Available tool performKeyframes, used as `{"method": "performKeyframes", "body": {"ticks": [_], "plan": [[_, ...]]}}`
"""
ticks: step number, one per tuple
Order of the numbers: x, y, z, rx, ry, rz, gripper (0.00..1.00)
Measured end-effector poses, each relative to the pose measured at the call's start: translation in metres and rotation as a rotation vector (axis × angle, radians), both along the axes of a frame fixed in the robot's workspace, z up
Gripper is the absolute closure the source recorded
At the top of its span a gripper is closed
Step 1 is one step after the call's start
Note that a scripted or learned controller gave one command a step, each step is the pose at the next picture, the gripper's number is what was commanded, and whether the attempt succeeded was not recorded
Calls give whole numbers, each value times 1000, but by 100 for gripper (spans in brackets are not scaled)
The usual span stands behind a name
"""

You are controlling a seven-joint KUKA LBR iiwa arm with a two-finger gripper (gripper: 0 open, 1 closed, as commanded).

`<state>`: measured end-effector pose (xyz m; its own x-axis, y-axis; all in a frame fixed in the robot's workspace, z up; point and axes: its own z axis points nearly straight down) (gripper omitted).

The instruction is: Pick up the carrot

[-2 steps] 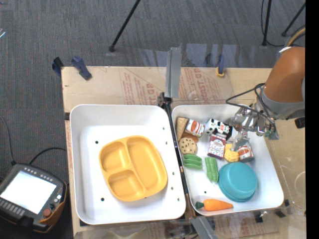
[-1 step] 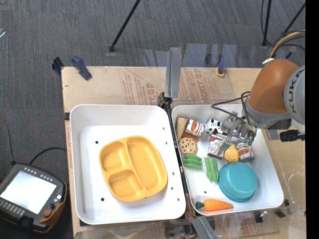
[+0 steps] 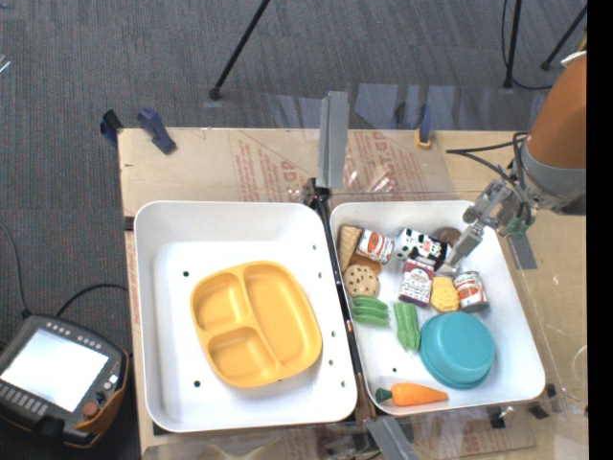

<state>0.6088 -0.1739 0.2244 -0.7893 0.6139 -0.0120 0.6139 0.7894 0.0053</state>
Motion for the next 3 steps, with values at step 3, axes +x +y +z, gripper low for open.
{"method": "performKeyframes", "body": {"ticks": [3], "plan": [[-4,-28,-17,5,11,-224,0]]}}
